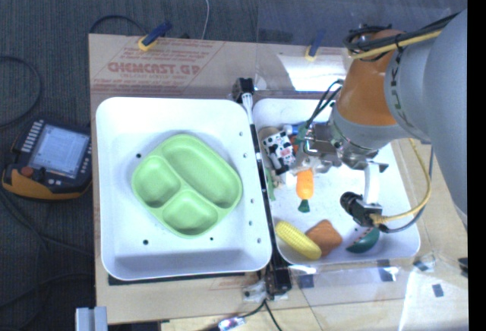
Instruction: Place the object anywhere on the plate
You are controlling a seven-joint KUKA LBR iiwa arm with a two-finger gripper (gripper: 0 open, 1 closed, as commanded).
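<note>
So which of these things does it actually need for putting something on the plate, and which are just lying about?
Needed:
green plate in the left bin
toy carrot under the gripper

Lying about:
toy corn
orange-brown piece
dark green piece
handheld controller on the floor

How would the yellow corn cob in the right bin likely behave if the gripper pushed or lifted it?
The corn cob looks rounded and elongated, so a sideways push would probably roll it. It lies against the orange-brown piece, which may block rolling that way. Its bumpy, glossy surface suggests stiff toy plastic, likely light but perhaps slippery.
</note>
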